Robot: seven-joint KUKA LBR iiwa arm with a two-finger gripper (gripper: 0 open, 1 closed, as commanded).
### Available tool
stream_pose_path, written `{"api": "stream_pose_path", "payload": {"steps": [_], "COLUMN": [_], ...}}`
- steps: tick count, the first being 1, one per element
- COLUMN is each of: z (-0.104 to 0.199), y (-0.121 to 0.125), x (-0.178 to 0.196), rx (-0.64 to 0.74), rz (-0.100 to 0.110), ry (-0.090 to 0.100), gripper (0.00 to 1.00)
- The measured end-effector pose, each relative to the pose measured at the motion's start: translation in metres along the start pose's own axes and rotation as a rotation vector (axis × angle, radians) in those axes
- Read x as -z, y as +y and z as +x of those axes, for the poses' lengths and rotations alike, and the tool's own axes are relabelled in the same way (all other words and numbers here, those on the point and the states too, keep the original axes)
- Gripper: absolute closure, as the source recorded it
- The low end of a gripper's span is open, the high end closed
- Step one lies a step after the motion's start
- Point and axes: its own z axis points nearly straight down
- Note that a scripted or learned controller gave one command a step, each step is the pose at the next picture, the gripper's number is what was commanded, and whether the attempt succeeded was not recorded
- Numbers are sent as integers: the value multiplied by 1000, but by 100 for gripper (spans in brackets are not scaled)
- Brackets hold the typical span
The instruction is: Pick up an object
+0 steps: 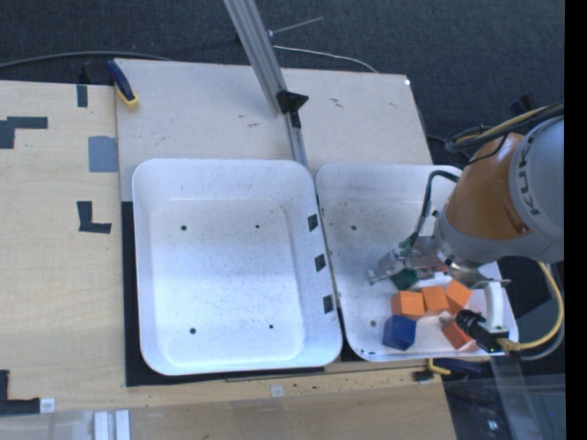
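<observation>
Camera view looks down on a pale wooden bench [55,273] with grey tape marks near its left edge and a blue-and-yellow tool [123,83] near its far edge. An aluminium rail [261,53] slants down from the top edge to the seam between the two bins. Left bin [156,246] is a shallow white tray with dark speckles on its floor. Right bin [367,200] holds the objects, all crowded into its near right corner: a blue cube [400,333] closest to the near rim, an orange block [409,303] just above it, a second orange block [434,298] beside that, further orange pieces [456,335] toward the right rim, and a dark green piece [404,281] just beside the gripper. The gripper [388,269] sits low over this cluster, metal fingertips pointing left; whether they are apart or together cannot be told, and nothing shows between them. The grey arm [541,191] with its orange band [486,200] covers the bin's right rim. Dark carpet [413,16] surrounds the bench.
</observation>
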Motion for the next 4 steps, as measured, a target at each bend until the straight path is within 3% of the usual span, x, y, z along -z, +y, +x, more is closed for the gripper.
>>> {"api": "stream_pose_path", "payload": {"steps": [1,2,3,4], "z": [-1,-19,-27,-27], "y": [27,76,79,71], "x": [-6,-10,-10,-9], "rx": [0,2,3,6], "rz": [-22,-13,-15,-30], "ry": [-9,-5,-2,-7], "gripper": [0,0,0,0]}}
